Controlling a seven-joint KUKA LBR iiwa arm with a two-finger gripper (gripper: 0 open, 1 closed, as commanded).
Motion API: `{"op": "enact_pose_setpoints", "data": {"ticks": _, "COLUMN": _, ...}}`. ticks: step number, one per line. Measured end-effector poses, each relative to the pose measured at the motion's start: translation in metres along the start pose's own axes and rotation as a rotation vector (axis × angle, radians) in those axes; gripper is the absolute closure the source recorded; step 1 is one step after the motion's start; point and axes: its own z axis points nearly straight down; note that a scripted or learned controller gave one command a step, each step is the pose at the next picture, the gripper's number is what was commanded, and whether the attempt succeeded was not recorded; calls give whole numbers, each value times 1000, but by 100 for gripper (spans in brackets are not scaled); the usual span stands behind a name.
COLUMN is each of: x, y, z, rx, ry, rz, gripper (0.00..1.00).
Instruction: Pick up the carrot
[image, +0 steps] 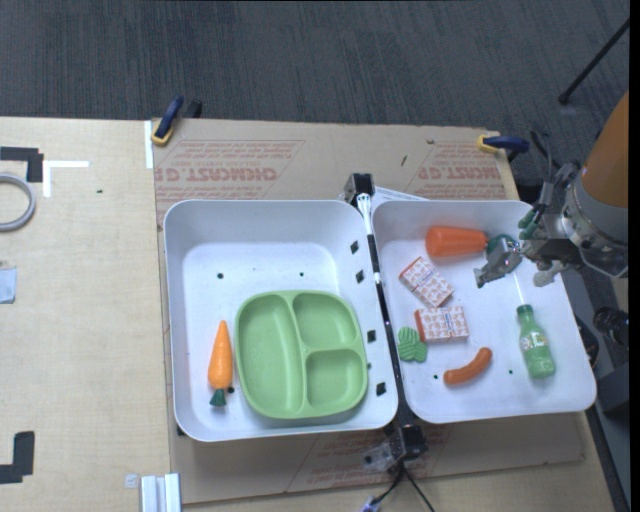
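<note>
Camera view shows nothing done yet: gripper (515, 262), jaws apart and holding nothing (over the right bin (560, 400)), sits well apart from the carrot (220, 356).

To my left, a green divided plate (302, 353) lies in the left bin (190, 240). In the right bin (560, 395) I see two red-and-white cartons (426, 282) (442, 324), a sausage (468, 366), a green bottle (535, 342), an orange pepper-like piece (455, 242) and a small green leafy bit (411, 345).
</note>
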Motion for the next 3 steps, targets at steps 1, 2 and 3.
{"op": "enact_pose_setpoints", "data": {"ticks": 1, "x": 15, "y": -8, "z": 164, "rx": 1, "ry": 1, "rz": 143, "gripper": 0}}
{"op": "enact_pose_setpoints", "data": {"ticks": 2, "x": -101, "y": 11, "z": 106, "rx": -1, "ry": 0, "rz": 56, "gripper": 0}}
{"op": "enact_pose_setpoints", "data": {"ticks": 3, "x": -46, "y": -37, "z": 151, "rx": 0, "ry": 1, "rz": 98, "gripper": 0}}
